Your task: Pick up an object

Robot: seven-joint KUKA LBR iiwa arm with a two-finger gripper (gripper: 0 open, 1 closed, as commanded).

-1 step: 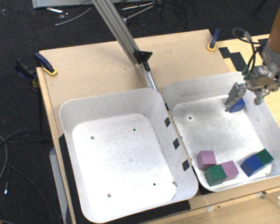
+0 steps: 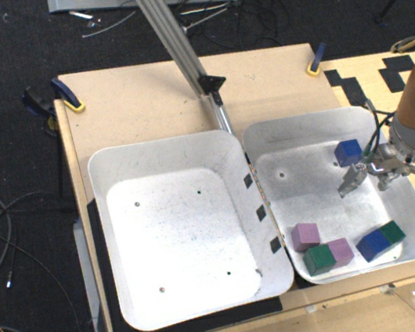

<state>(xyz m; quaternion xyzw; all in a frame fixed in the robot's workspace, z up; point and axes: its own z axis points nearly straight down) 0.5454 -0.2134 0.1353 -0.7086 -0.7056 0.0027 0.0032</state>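
Note:
The right bin (image 2: 297,134) holds several small blocks. A blue block (image 2: 347,152) lies near its far right side. Along the front sit a pink block (image 2: 305,234), a green block (image 2: 318,259), a second pink block (image 2: 339,251), a blue block (image 2: 374,244) and a green block (image 2: 392,232). My gripper (image 2: 369,181) reaches in from the right and hangs just in front of the far blue block. It is open, its fingers (image 2: 348,185) spread, with nothing between them.
The left bin (image 2: 113,217) lies beside the right one; black clips mark the seam between them. A metal pole (image 2: 173,36) slants over the bench's back. The bench's wooden edge surrounds both bins.

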